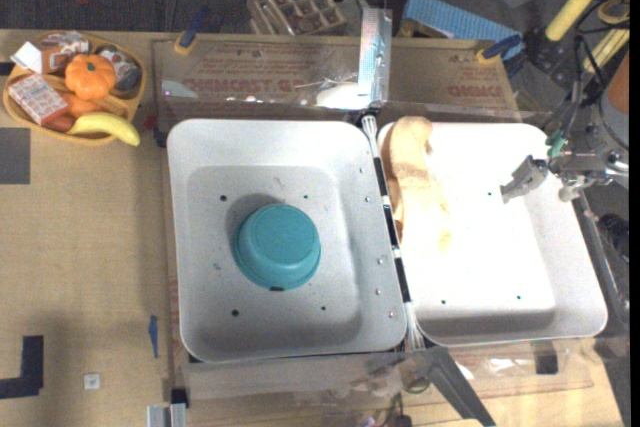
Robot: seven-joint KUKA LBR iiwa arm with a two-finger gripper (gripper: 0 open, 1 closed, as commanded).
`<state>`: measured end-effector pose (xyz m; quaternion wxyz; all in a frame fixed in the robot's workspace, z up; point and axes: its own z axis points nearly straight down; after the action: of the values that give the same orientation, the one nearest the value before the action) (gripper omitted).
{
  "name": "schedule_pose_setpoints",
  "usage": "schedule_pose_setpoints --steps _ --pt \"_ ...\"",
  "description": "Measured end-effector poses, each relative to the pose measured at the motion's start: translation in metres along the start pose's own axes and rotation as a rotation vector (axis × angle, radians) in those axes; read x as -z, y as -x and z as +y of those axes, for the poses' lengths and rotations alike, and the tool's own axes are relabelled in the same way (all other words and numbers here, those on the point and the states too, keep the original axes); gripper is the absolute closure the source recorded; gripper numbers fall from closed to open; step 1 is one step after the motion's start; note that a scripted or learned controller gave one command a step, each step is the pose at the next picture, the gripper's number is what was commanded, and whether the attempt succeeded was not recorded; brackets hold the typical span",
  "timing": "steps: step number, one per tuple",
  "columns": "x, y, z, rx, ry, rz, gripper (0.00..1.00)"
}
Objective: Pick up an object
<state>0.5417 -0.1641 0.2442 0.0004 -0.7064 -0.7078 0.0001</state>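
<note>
Right now the gripper [527,177] hangs over the right bin [560,315], and I cannot tell what it is doing. The teal bowl [279,245] sits upside down in the left bin [200,155], far off to the gripper's left in the camera view

Two white bins [200,165] (side by side), one teal bowl [278,246].

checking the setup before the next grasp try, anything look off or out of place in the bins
One oddity: a pale tan object in the right bin lies pressed against the divider, its top riding up over the bin's rim. The teal bowl sits upside down in the left bin. Nothing looks spilled or broken.
</note>
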Motion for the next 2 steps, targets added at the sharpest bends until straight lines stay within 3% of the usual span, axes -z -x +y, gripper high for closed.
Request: schedule_pose_setpoints --steps 1,2 --pt "-0.129 -0.07 0.059 -0.095 -0.001 0.0 0.0" --pt "-0.152 -0.063 0.09 0.045 0.013 -0.002 0.0"
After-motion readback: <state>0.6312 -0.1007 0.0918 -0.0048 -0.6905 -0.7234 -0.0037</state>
